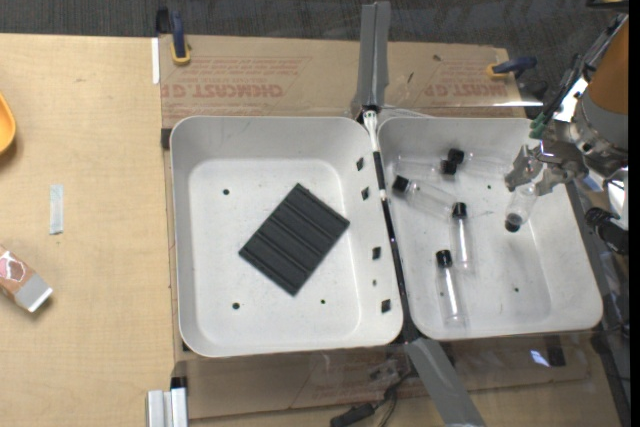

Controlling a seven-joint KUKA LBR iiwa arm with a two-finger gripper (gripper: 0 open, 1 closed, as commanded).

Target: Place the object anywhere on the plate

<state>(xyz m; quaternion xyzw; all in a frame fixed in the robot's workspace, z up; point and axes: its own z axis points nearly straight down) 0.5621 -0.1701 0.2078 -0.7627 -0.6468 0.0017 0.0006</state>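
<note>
Gripper [528,177] over right bin [560,310], mirrored "CHEMCMST" cardboard [235,80] behind

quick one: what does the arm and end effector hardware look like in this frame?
At the view's right edge, the arm shows grey housing with an orange band above the wrist. Below it sits a silvery metal end effector assembly with a small green part on its upper side. Dark cables run near the bin's right rim.

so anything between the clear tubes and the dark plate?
Only the bins' raised rims where they meet. The clear black-capped tubes lie in the right bin; the dark ribbed rectangular plate lies in the left bin with nothing on it.
</note>
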